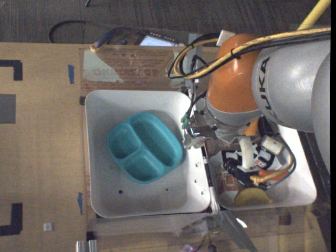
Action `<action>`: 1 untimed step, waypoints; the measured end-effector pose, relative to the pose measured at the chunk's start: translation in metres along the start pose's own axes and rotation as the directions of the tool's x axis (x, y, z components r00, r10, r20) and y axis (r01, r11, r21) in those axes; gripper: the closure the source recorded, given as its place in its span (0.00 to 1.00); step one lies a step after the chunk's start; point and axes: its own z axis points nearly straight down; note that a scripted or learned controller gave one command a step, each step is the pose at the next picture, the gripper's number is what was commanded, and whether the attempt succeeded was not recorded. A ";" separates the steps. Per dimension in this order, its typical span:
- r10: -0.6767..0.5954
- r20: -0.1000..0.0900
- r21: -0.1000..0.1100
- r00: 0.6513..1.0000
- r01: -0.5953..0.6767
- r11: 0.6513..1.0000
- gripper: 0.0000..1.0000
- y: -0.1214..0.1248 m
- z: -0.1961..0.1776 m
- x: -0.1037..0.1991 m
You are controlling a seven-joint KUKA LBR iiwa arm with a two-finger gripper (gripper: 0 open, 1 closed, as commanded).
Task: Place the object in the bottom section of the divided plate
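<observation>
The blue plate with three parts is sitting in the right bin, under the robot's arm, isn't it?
Not quite. The blue plate does have three parts, but it sits in the left bin, out in the open. The robot's arm hangs over the right bin, where the jumble of small things lies. The camera view shows this.

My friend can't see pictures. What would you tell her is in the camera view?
A big grey and orange robot arm reaches down into the right white bin, which holds a jumble of small things. In the left white bin lies a teal divided plate.
</observation>
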 end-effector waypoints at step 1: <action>0.277 -0.001 0.000 0.961 -0.277 0.961 1.00 -0.017 0.014 -0.008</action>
